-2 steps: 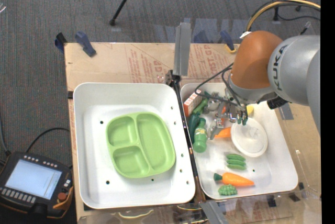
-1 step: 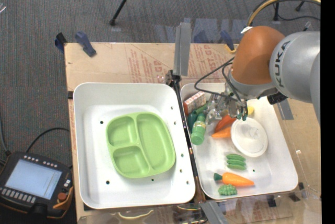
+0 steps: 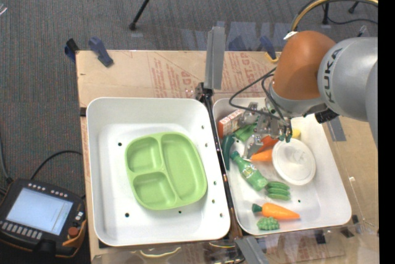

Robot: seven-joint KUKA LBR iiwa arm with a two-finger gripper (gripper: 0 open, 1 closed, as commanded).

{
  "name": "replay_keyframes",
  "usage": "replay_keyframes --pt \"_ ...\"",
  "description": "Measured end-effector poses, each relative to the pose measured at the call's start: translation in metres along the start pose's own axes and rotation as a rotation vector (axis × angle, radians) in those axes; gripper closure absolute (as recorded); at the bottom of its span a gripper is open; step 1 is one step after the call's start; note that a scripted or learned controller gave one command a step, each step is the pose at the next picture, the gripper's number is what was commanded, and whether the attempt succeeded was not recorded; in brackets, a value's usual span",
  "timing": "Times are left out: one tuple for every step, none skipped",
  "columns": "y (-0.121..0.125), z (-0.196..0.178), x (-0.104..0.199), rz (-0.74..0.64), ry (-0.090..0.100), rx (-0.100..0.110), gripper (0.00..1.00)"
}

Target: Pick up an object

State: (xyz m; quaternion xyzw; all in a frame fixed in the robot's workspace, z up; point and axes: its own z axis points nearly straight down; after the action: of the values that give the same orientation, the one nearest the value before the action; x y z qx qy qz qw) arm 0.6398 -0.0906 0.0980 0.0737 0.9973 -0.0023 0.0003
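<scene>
So I'm hanging my arm (image 3: pixel 327 71) over the right bin (image 3: pixel 336 195), where all the pickable stuff is sitting: white bowl (image 3: pixel 294 162), carrot (image 3: pixel 279 211), green bottle (image 3: pixel 250 173). My tool (image 3: pixel 266 128) is hovering low among them; can't tell its state. Nothing's picked yet, honestly.

The left bin (image 3: pixel 102 133) offers open white floor all round the green divided plate (image 3: pixel 165 169) at its middle. The right bin (image 3: pixel 330 195) is crowded: a white bowl (image 3: pixel 294 161) sits right of centre, a green bottle (image 3: pixel 250 174) lies just left of it, and a carrot (image 3: pixel 279 211) with green toys (image 3: pixel 278 190) blocks the near part. The hand (image 3: pixel 266 128) and its cables fill the far left corner. Bare floor remains along the near right side
</scene>
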Motion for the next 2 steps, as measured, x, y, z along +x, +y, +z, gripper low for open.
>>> replay_keyframes --pt "-0.006 0.011 0.080 0.053 0.003 -0.005 0.00" --pt "-0.003 0.010 0.032 0.264 0.000 -0.006 0.00"
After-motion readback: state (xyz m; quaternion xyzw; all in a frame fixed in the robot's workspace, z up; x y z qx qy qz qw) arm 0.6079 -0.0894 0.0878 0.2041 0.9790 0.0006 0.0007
